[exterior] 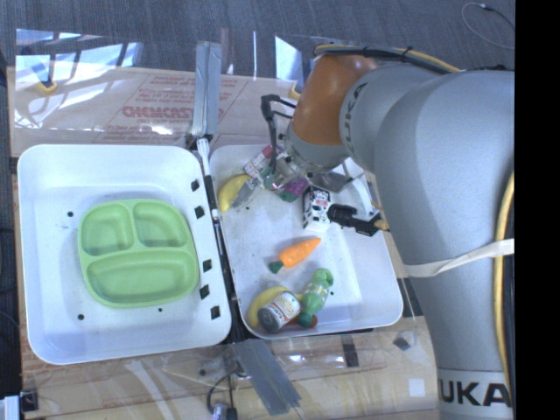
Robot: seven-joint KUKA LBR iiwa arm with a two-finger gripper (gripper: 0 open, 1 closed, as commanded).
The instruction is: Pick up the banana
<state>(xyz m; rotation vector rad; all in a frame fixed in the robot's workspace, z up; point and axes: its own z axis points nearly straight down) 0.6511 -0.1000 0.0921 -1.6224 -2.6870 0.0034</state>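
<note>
While my gripper (262, 178) hovers beside banana (229, 191) in right bin (385, 309), jaw state unclear; banana not lifted, grasp pending.

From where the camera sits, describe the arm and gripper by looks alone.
The arm is bulky, rounded and grey, with an orange band above the wrist. White lettering marks its lower section, and a yellow cable runs along it. The gripper is small, dark and metallic.
</note>
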